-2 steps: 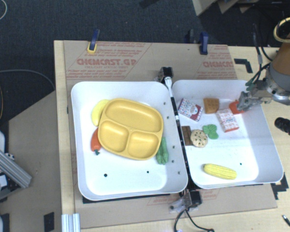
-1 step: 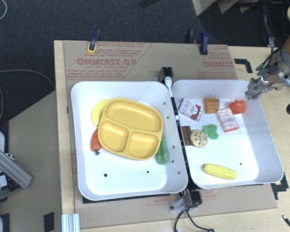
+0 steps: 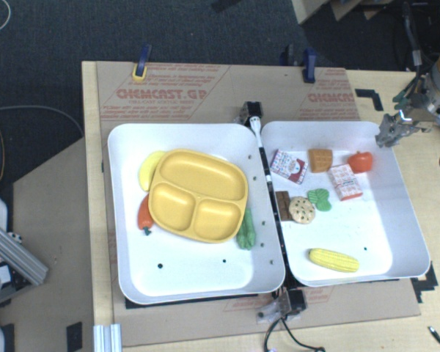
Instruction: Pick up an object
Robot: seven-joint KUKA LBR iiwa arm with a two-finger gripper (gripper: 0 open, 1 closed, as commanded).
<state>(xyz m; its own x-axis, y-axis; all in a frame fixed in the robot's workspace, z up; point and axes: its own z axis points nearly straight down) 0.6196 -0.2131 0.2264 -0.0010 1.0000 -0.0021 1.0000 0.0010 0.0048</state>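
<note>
I see the gripper (image 3: pixel 393 129) at the upper right corner of the right bin (image 3: pixel 403 218), hanging over its rim with nothing between its fingers; I cannot tell how far apart they stand, as they are too small and blurred.

The right bin holds the loose pieces. A tomato (image 3: pixel 361 161) lies nearest the gripper, close to the bin's upper right side. Just below and left of it is a small red-and-white packet (image 3: pixel 345 182), and left of that an orange-brown block (image 3: pixel 320 160). A second red-and-white packet (image 3: pixel 289 166) sits further left, near the divide between the bins. Lower down I see a cookie (image 3: pixel 302 210) with a brown bar (image 3: pixel 282 205) just beside it on the left and a green leafy piece (image 3: pixel 320 198) touching it on the upper right. A corn cob (image 3: pixel 334 260) lies alone near the bin's front edge.

The left bin (image 3: pixel 132 270) carries a yellow divided plate (image 3: pixel 198 195) lying tilted. A banana (image 3: pixel 149 169) pokes out from under its upper left edge, a red pepper (image 3: pixel 144 215) from its lower left, and a green vegetable (image 3: pixel 246 232) lies against its lower right side.
</note>
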